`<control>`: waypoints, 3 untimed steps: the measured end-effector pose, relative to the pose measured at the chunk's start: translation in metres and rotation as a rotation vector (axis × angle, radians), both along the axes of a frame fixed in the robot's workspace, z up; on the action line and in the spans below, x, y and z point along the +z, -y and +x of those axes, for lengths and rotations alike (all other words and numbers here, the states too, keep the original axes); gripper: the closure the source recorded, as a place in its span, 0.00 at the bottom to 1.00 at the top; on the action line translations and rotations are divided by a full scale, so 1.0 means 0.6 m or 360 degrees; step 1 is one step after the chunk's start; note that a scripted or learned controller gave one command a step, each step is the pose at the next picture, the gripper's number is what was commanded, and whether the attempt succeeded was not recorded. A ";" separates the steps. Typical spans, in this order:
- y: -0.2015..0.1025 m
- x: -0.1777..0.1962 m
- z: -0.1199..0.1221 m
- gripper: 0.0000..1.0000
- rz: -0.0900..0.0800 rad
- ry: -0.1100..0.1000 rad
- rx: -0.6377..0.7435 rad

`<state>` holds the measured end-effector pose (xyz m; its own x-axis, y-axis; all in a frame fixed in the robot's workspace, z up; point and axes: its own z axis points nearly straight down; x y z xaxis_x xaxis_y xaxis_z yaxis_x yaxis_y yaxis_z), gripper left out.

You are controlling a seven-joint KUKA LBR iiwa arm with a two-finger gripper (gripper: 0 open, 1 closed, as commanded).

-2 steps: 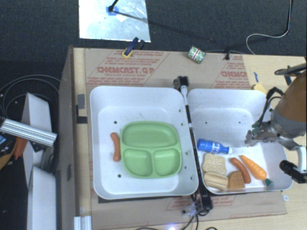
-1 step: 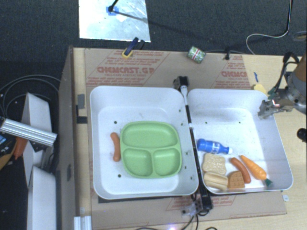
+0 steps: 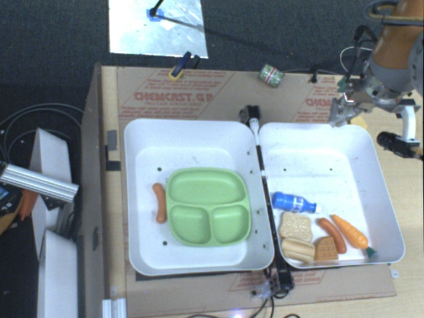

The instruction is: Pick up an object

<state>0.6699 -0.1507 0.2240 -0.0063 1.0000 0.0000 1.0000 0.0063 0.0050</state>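
Observation:
The right bin holds a blue bottle lying on its side, an orange carrot, a red-brown sausage, a square cracker, a pale bread roll and a brown biscuit, all crowded in its near half. In the left bin a green divided plate lies with a second sausage just to its left. My gripper hangs over the far rim of the right bin, well apart from every object, and holds nothing I can see.
A small green can and a yellow-and-blue clip lie on the cardboard behind the bins. A black divider strip runs between the bins. Cables and white boxes crowd the left side.

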 end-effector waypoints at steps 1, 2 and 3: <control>-0.100 0.026 -0.001 1.00 0.0001 -0.0002 0.0000; -0.189 0.018 -0.002 1.00 0.0001 -0.0005 -0.0001; -0.312 0.027 -0.002 1.00 0.0004 -0.0004 0.0001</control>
